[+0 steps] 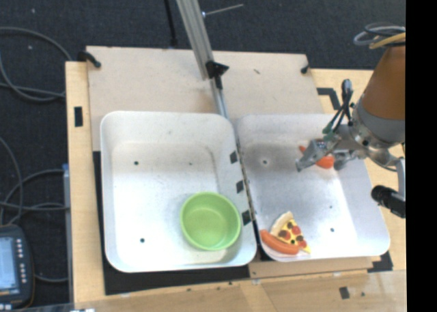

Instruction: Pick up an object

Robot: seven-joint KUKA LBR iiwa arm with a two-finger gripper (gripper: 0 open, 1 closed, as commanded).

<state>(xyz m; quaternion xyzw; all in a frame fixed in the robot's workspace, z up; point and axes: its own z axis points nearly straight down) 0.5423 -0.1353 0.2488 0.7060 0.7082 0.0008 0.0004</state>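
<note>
— So, what do you list from the overhead camera?

— Left bin [123, 133]: one green bowl [210, 220]. Right bin [355, 222]: pizza slice [289, 228] and hot dog [278, 243] at the near edge; one small orange-red piece [326, 162].

— And the gripper [315, 156]?

— Low over the right bin, right at that orange piece. I cannot tell its state. I judge the pick unfinished; a lift is still to be shown.

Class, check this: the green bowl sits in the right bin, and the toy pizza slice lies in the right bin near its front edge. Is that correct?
Not quite. The camera view shows the green bowl in the left bin, not the right bin. The toy pizza slice does lie in the right bin near its front edge.
</note>
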